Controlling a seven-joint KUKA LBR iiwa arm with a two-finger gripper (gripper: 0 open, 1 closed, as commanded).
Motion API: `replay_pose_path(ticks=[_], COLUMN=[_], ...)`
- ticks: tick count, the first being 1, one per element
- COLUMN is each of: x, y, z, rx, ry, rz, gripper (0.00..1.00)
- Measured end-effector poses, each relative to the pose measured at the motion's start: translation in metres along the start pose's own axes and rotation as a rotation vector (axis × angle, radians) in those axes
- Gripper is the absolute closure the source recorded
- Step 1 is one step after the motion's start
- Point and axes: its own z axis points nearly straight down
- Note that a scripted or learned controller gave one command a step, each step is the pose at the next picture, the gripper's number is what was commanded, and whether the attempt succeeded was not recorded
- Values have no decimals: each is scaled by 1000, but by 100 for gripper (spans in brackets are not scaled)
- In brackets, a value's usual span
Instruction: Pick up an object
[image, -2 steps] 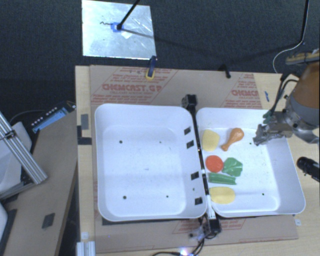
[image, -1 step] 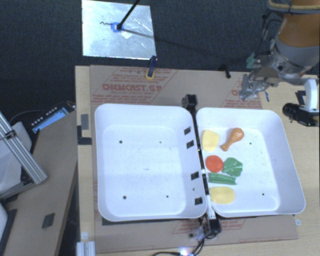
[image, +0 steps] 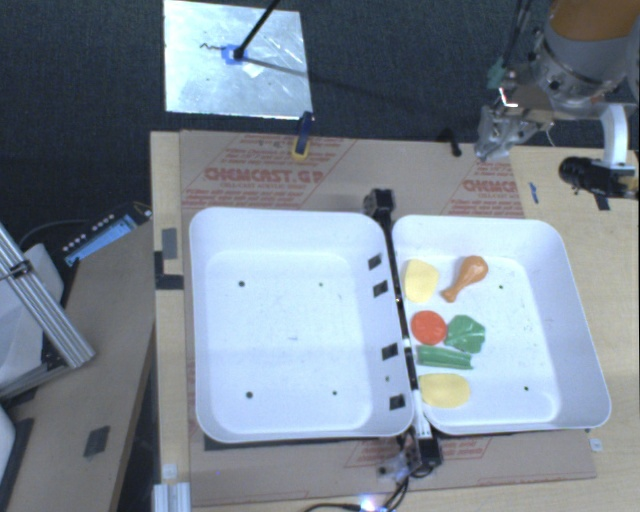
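Claw-wise, the gripper (image: 497, 135) hangs above the cardboard behind the far edge of the right bin (image: 560, 300), and whether it is released or clenched cannot be told from this angle; nothing shows in it. The likeliest pick is the toy drumstick (image: 464, 275), lying in the far part of the right bin with its fat orange end toward the far edge and its pale handle pointing toward the near-left, so its long axis runs on a diagonal. It lies nearer to the camera than the gripper and a little to the left of it, so my guess is the arm must come forward over the bin's far rim and then descend. Just left of it sits a yellow piece (image: 421, 281); nearer the front are a red disc (image: 429, 326), a leafy green piece (image: 466, 333), a green pod (image: 443, 356) and another yellow piece (image: 444, 390), all along the bin's left side. Beside it lies the left bin (image: 215, 300).
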Motion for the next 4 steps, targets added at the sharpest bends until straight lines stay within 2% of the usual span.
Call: replay_pose_path(ticks=[3,4], x=[-12,-117], y=[-2,-4], z=[-69,-76], rx=[4,5], ry=[1,-3], rz=[1,14], gripper=[100,100])
